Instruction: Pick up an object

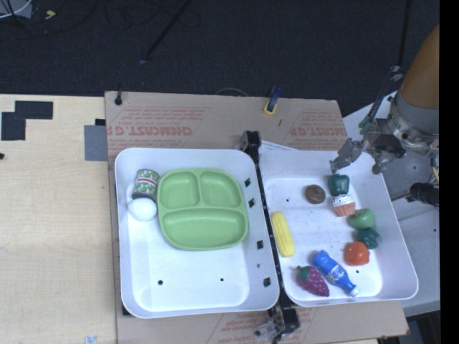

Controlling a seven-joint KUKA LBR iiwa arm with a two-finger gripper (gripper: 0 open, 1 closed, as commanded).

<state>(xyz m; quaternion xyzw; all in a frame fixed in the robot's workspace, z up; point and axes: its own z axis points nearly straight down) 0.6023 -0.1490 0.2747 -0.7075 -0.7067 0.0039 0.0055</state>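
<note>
Candidate items, all loose in the right bin (401, 282), right of centre frame: teal pepper (338, 185) nearest the gripper (362, 156), then cupcake (344, 206), brown ball (315, 193), corn (283, 233), tomato (356, 253), blue bottle (334, 271), grapes (313, 280). Gripper hovers at the bin's upper right corner, fingers spread, nothing between them; probably poised to descend. Left bin (136, 285): green divided plate (202, 208), can (145, 183), white egg (143, 209).
</note>
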